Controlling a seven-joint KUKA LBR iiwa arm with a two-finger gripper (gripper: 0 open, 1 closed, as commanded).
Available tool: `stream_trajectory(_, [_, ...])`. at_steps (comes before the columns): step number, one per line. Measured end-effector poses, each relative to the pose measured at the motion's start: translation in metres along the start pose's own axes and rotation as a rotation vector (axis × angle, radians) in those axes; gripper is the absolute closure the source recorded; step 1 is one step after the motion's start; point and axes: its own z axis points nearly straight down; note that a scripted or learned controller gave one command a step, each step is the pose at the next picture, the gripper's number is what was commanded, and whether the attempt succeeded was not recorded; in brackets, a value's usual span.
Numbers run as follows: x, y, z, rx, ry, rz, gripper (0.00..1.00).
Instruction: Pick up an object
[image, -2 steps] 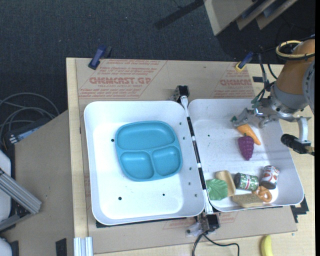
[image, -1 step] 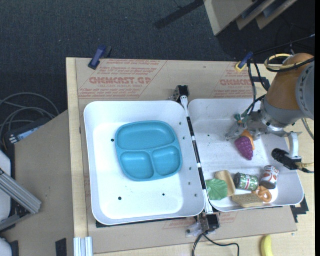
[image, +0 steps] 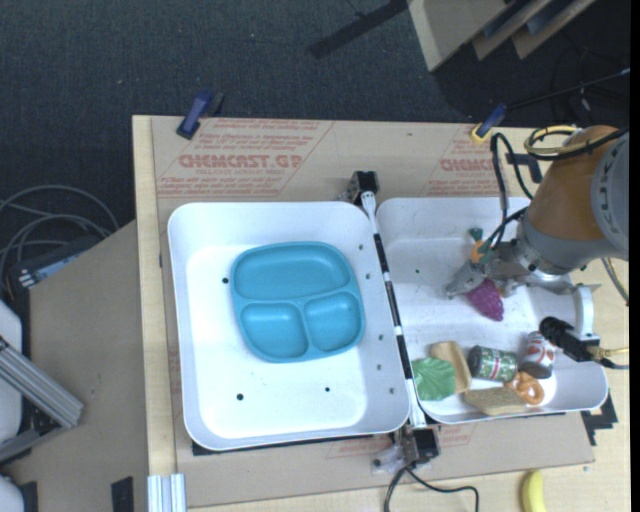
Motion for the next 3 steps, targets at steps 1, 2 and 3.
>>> stream_trajectory(1, [0.0,0.0,-0.01,-0.001,-0.001,0.001,1.0])
stream_trajectory(2, [0.053,-0.037,-0.002,0.0,0.0,-0.001,1.0])
stream_trajectory(3, [0.116,-0.058,-0.125,-0.002,0.0,-0.001,1.0])
